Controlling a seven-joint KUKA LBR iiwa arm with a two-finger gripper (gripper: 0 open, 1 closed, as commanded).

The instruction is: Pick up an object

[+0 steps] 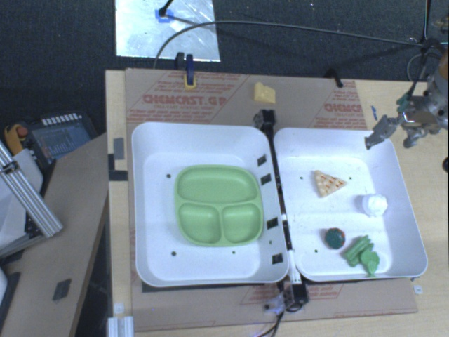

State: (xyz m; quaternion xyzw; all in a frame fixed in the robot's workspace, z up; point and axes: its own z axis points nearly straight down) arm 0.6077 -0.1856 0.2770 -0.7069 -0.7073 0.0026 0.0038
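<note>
The right bin (302, 153) holds a pizza-slice toy (328, 183), a small white object (373, 204), a dark green ball (334, 238) and a light green leafy piece (363, 253). My gripper (393, 135) hangs over the bin's far right corner, above and to the right of the pizza slice. Its two fingers stand apart, open, with nothing between them.
The left bin (151, 188) carries a green divided plate (216, 204). A yellow block (264, 93) lies on the cardboard behind the bins. A blue-and-yellow clamp (189, 71) sits at the bench's back edge. Black clips line the seam between the bins.
</note>
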